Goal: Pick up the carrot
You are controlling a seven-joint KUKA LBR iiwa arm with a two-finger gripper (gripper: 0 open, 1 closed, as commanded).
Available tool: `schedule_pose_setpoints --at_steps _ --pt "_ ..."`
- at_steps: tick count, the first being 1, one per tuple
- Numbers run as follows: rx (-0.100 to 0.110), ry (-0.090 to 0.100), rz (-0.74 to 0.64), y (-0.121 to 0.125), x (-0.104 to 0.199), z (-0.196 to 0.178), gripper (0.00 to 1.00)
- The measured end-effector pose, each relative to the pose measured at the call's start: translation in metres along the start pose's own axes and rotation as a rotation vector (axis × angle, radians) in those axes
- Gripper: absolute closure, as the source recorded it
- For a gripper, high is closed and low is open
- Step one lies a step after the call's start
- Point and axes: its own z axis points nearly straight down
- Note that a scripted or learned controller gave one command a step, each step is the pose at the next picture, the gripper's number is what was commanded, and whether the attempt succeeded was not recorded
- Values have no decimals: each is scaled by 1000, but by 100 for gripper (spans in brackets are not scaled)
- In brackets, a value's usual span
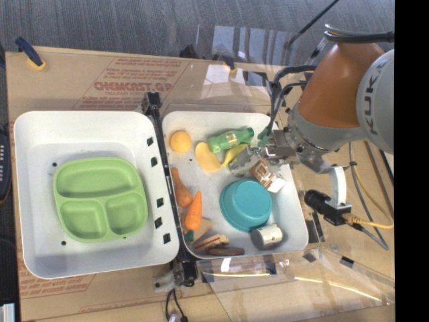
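Wooden blocks (213, 242) lie nearest the camera along the front wall of the right bin (295, 210), with a small metal can (267, 236) just beside them to the right. Behind the blocks sits the carrot (193, 211), close to the bin's left wall; its long axis runs nearly front to back, tilted slightly, green top toward the front and orange tip toward the rear. A brownish sausage-shaped item (180, 187) rests just behind and to its left, near the divider between the bins. A teal bowl (246, 204) sits just to the carrot's right, leaving a narrow strip of bare white floor between them. Farther back lie a yellow lemon-like piece (207, 157), an orange ball (179, 141) and a green bottle (230, 139). The pincer (267, 161) hangs over the bin's right rear, behind the bowl and well apart from the carrot; whether its fingers are open or closed cannot be told. In the left bin (27, 200), a green divided tray (100, 198) occupies the middle, with bare floor around it. The cardboard-covered table (100, 79) extends beyond both bins.
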Motion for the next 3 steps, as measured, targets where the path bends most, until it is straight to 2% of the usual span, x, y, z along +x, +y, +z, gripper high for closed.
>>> schedule_pose_setpoints --at_steps 1,2,3 --pt "5 -2 -11 31 68 69 0" --pt "-14 -5 -108 38 30 162 0" --pt "-3 -3 128 85 12 175 0"
